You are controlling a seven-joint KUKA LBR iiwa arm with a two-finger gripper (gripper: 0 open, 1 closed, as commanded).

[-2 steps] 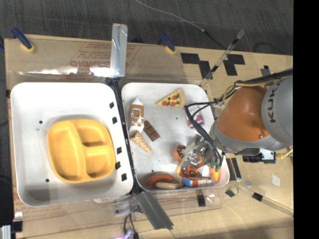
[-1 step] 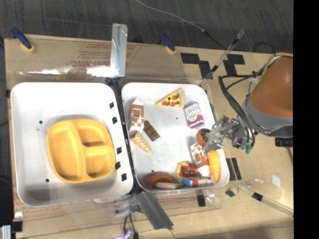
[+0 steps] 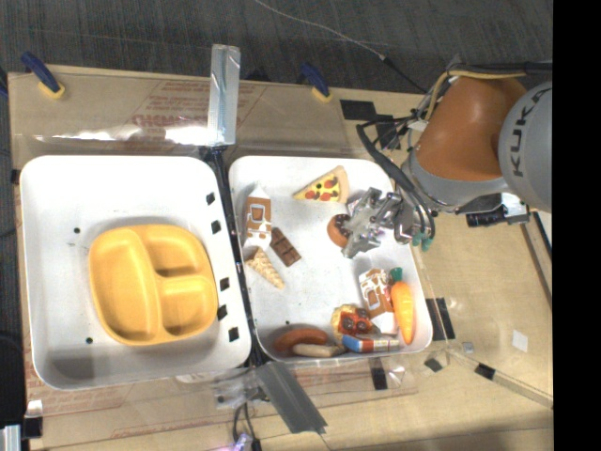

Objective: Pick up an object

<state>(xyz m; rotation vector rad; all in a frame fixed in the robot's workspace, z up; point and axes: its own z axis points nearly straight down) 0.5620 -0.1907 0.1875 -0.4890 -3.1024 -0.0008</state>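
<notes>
1. Camera view: the gripper is hanging low in the right bin, right against a small brown-orange toy, with the pizza slice just beside. It looks like the reaching step is underway; whether it's clenched or released, I cannot tell.
2. Next it's needing a firm close on that toy, then a lift.
3. "KUKA" is reading on the arm; the left bin is carrying a yellow divided tray.
</notes>
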